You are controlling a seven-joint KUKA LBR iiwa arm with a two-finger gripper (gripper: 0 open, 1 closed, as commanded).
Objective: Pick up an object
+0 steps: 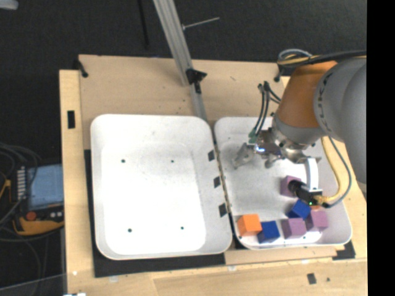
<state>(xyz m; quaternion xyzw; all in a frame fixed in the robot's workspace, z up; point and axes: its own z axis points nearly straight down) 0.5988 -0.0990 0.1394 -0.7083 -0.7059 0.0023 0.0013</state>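
A grey robot arm with an orange band reaches over the right white bin (pixel 237 134), its claw (pixel 262 154) low above bare bin floor. Whether the claw is spread or pressed together cannot be told; nothing visibly sits in it. The blocks lie well apart from the claw, toward the bin's near edge: an orange block (pixel 249 224), a blue block (pixel 269 231) touching it, purple blocks (pixel 297 227) beyond. This looks like the approach step. Next, the claw likely needs to travel over one block and descend around it.
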